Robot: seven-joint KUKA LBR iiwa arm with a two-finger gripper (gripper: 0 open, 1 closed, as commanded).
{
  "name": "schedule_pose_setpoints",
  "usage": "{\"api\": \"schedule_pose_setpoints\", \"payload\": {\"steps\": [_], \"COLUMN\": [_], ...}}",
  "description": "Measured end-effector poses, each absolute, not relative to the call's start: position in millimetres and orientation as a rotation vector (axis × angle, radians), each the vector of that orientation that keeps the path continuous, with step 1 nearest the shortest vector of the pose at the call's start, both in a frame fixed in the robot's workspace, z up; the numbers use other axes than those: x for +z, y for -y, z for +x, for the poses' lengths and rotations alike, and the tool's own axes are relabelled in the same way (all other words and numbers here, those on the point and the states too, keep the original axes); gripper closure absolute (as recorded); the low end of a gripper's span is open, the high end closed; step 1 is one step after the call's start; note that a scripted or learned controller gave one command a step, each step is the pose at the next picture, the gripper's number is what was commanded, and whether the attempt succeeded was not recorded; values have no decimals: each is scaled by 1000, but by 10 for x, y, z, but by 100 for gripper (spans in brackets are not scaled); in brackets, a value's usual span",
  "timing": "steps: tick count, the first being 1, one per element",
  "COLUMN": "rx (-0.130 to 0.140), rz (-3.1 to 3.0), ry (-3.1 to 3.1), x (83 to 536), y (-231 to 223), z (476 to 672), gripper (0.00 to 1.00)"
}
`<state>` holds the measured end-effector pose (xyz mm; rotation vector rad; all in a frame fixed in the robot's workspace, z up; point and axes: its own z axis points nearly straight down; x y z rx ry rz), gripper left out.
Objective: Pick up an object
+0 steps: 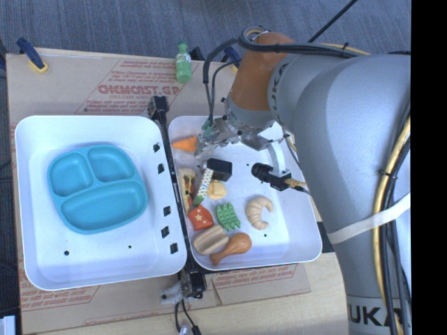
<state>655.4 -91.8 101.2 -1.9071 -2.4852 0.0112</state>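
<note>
White right bin point(297, 225) crowded with toy food; white left bin point(42, 257) just beside it at nine o'clock, bearing a blue divided plate point(98, 187). Grey arm point(335, 138) reaching in from three o'clock, orange band point(251, 75) above the wrist, jaws low over the right bin's eleven o'clock corner. Whether open or closed, cannot tell from this slant; nothing seen gripped between them.

Just beside the jaws at nine o'clock, an orange carrot piece point(185, 144) lying on the bin floor. At their six o'clock, a black block point(219, 166), then a striped tube point(204, 183) and a pale yellow piece point(217, 190) touching or nearly so. Toward the bin's six o'clock edge: red strawberry point(201, 218), green ridged piece point(228, 216), bread roll point(211, 240) and brown drumstick point(236, 246) packed close together. Croissant point(260, 211) apart from these, near the bin's centre.

Beyond the bins at twelve o'clock, a green bottle point(183, 63) upright on the cardboard-covered counter point(119, 89).
</note>
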Motion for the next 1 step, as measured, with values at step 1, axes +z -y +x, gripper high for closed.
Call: {"api": "schedule_pose_setpoints", "payload": {"steps": [1], "rx": [12], "rz": [-1907], "ry": [2485], "x": [1012], "y": [917], "z": [6554], "gripper": [0]}}
